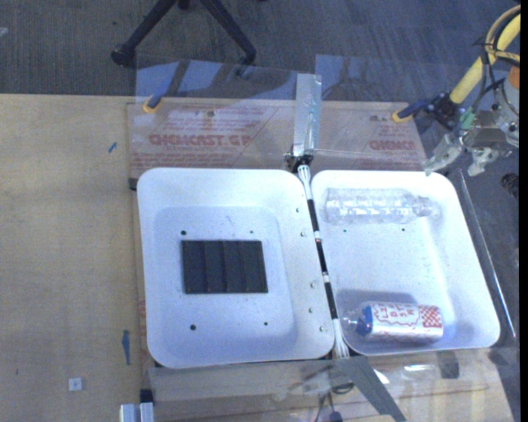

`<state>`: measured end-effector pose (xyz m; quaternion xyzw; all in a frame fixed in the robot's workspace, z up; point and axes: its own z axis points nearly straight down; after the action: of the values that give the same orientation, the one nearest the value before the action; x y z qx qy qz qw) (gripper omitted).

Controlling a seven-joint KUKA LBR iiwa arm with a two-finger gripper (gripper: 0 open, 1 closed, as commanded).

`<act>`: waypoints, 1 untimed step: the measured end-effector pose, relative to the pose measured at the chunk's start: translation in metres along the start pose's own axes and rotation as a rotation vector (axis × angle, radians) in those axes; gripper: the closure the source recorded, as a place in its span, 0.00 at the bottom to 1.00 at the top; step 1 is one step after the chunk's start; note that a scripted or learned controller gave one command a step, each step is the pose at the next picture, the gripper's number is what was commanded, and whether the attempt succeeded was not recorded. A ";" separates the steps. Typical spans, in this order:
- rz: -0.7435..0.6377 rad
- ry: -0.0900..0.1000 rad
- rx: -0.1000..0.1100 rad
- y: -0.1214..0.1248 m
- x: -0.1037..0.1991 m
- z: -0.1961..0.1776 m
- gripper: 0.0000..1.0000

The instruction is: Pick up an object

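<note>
My gripper (pixel 454 166) hangs above the far right corner of the right bin (pixel 470 247), just past its rim. Its two fingers are spread open with nothing between them. In that bin a clear plastic bottle (pixel 378 206) lies on its side along the far wall, a little left of and below the gripper. A smaller bottle with a red-and-white label and a blue cap (pixel 398 321) lies on its side near the front wall. A dark grey ribbed rectangular pad (pixel 224 266) lies flat in the middle of the left bin (pixel 165 206).
A metal divider post (pixel 307 115) stands behind the seam between the bins. Clear panels with red lettering (pixel 202 138) lie behind both bins. Yellow cables (pixel 474 70) run along the arm at the top right. A tripod's legs (pixel 190 25) stand on the floor beyond.
</note>
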<state>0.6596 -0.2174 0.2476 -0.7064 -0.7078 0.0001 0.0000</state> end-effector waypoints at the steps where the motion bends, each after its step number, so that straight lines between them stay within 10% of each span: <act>1: 0.088 -0.002 -0.004 0.006 0.041 0.122 0.00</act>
<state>0.6659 -0.1764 0.1254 -0.7370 -0.6759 -0.0005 -0.0019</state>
